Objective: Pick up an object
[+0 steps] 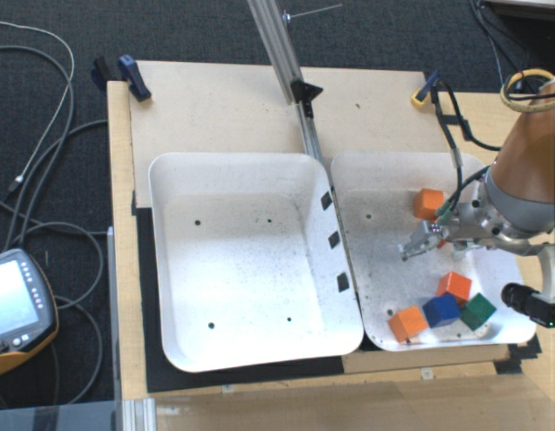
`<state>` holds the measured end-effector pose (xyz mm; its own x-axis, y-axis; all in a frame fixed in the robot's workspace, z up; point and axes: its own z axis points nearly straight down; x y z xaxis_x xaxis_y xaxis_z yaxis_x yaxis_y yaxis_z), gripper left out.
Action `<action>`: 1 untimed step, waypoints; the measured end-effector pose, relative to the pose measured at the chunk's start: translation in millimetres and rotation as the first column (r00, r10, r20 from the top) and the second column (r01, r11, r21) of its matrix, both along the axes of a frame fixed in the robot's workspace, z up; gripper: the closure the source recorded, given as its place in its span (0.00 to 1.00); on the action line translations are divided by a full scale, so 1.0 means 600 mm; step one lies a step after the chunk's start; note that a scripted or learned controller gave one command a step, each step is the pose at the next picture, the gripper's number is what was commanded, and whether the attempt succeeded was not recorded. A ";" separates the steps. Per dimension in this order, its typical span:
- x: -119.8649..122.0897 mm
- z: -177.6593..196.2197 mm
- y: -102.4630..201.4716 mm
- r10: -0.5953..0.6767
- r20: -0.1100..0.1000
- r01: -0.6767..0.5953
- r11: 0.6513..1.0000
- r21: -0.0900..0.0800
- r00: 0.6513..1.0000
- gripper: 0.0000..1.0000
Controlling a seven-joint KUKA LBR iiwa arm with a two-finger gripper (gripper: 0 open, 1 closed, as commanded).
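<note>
**Hand over right bin, nearest block just up-right of it**

The hand [419, 243] hangs over the right bin [376, 268], holding nothing; its opening can't be judged. The orange block [429, 203] sits just beside it toward the far wall, the closest candidate. A cluster of four blocks [444, 311] lies near the front rim. The arm [520, 178] hides the bin's right side.

Five small blocks lie in the right bin [376, 268]. An orange block [428, 204] sits alone toward the bin's far right part, well apart from the rest. Near the bin's near right corner, four cluster together: an orange-red block [454, 286], a blue block [442, 311] just beside it, a green block [478, 312] and an orange block [407, 324] by the near edge.
</note>
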<state>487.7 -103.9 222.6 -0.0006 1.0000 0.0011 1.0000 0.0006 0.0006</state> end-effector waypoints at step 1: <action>0.077 -0.213 -0.029 -0.001 -0.009 0.001 1.000 0.002 1.000 0.00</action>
